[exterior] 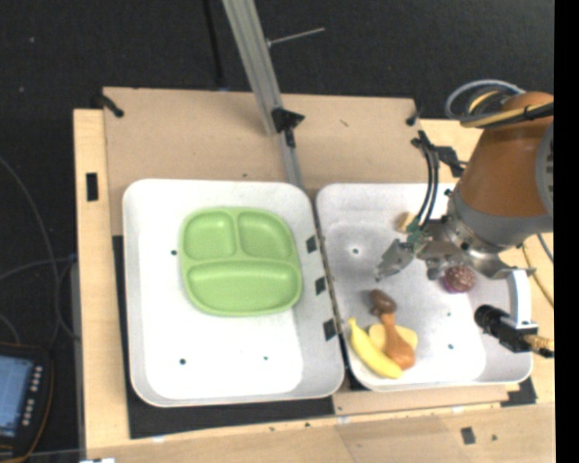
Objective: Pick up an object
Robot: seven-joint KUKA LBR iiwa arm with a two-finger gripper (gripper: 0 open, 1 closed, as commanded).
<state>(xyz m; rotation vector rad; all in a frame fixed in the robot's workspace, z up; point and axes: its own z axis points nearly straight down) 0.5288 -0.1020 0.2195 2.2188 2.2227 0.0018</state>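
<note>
You see the arm (507,177) entering from the right of the frame, its orange band above the wrist, with the jaws (398,257) hanging over the middle of the right bin (352,210). You cannot tell whether the jaws are apart or together, and nothing shows between them. Just below them, toward the lower centre of that bin, lies a small brown object (382,303), and beneath it, touching one another near the bin's lower left corner, are a yellow banana (369,352) and an orange piece (396,344). A purplish round object (457,279) sits right of the jaws, partly hidden by the wrist. In the left bin (154,355) a green divided plate (240,261) rests in the upper middle. Both bins sit on the tan tabletop (193,133).
</note>
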